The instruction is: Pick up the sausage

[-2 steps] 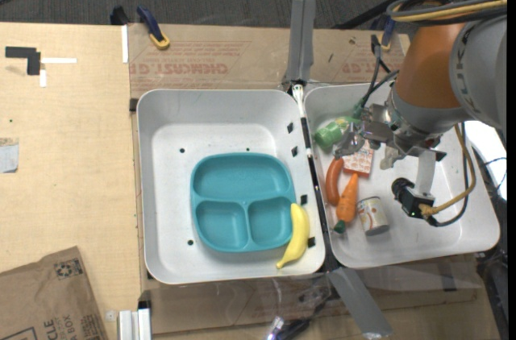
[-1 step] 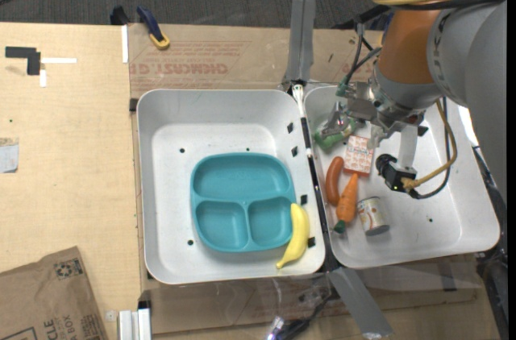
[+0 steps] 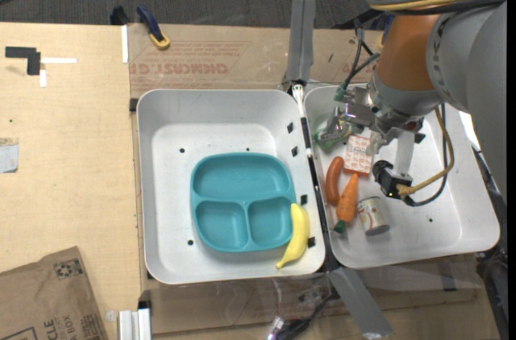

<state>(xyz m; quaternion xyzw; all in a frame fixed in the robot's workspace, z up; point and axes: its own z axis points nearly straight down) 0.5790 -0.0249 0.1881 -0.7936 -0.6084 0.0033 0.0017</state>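
Observation:
The sausage [image 3: 332,179], a short reddish-orange link, lies near the left wall of the right bin [image 3: 459,230]. It sits right beside a carrot [image 3: 348,197] with a green tip. My gripper [image 3: 352,119] hangs over the back left part of that bin, above and slightly right of the sausage, close to a red and white packet [image 3: 359,155]. The wrist and cables hide its lower part.
A small can [image 3: 372,216] lies by the carrot's right side. A greenish object [image 3: 329,138] rests near the bin's back left wall. The left bin [image 3: 161,193] holds a teal divided plate [image 3: 242,201] and a banana [image 3: 296,236].

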